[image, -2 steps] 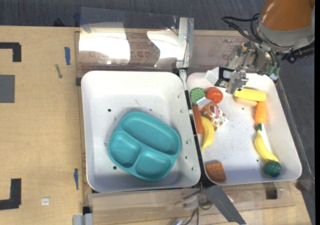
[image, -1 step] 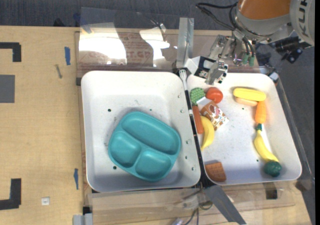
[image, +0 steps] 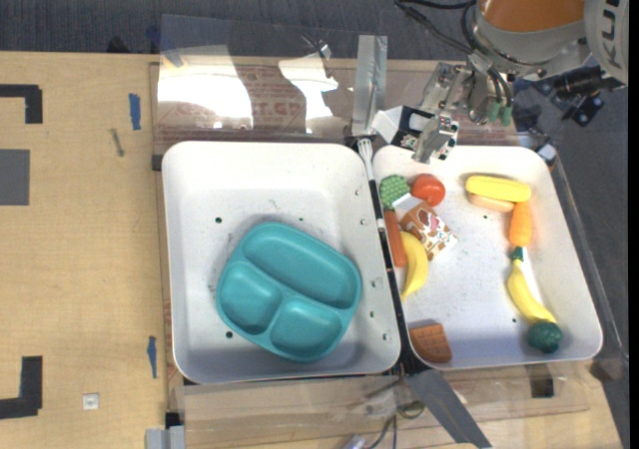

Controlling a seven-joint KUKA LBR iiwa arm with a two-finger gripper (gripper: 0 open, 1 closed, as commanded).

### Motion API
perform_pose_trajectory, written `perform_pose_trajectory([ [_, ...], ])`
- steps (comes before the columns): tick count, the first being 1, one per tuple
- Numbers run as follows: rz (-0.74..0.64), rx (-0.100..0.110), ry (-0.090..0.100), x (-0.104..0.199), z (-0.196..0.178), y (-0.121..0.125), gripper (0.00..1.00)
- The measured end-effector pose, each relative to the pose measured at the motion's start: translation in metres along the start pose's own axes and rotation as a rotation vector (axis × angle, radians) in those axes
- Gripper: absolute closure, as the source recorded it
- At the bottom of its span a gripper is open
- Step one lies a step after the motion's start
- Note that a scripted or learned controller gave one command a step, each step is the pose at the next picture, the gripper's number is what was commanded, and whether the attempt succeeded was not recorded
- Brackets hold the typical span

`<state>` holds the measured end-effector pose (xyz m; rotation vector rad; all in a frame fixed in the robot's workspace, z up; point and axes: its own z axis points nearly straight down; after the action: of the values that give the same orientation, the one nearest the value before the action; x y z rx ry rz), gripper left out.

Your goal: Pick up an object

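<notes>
My gripper (image: 461,126) hangs over the far rim of the right bin (image: 479,282), open with nothing between its fingers. Below it in the bin lie a red tomato (image: 428,188), a green vegetable (image: 392,188) and a printed snack packet (image: 427,230). A yellow banana (image: 414,271) lies against the bin's left wall. To the right are a yellow and pink piece (image: 496,190), an orange carrot (image: 519,224), a second banana (image: 526,297) and a dark green ball (image: 544,337). A brown waffle-like piece (image: 431,341) rests at the near edge.
The left bin (image: 200,188) holds a teal divided plate (image: 289,289). A ridge (image: 384,257) separates the two bins. Clear plastic sheeting (image: 260,88) and a grey bracket (image: 367,88) stand behind the bins. Wooden bench surface (image: 70,237) extends to the left.
</notes>
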<state>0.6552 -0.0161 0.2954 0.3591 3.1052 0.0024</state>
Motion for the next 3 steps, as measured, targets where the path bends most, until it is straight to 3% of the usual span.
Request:
perform_pose_trajectory([
  [2,-0.004,-0.002,-0.015,-0.004,-0.02,0.002,1.0],
  [3,-0.215,0.005,0.007,-0.008,-0.025,-0.135,1.0],
])
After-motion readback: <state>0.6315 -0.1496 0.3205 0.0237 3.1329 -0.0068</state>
